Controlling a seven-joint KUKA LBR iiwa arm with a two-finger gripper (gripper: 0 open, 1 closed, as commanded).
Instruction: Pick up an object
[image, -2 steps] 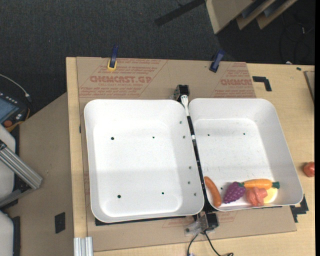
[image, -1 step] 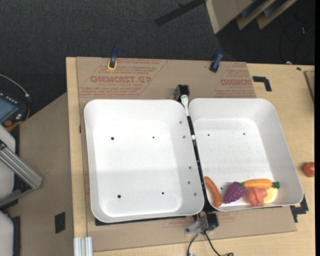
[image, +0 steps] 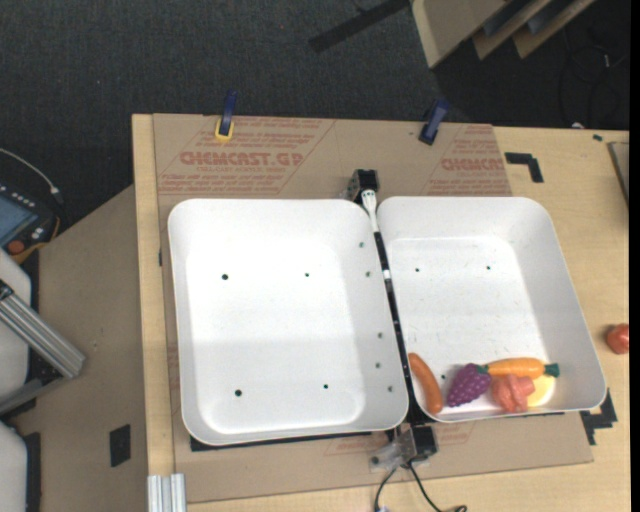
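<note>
Toy foods cluster at lower right.
Carrot (image: 521, 367) lies crosswise beside grapes (image: 467, 384) in right bin (image: 470, 240); end effector state: cannot tell.

Two shallow white bins are seen side by side on a brown cardboard sheet (image: 300, 150) printed with red lettering. In the right bin (image: 480, 290), a cluster of toy foods is gathered along the near edge: an orange sausage-shaped piece (image: 425, 383) is laid against the near-left wall, a purple grape bunch (image: 468, 385) is set just beside it, and a carrot (image: 520, 367) is rested over a red piece (image: 511, 392) and a yellow one (image: 542, 391). The left bin (image: 270, 310) is marked by small dark dots. A red object (image: 618, 339) is spotted outside, on the bench at the right.
</note>
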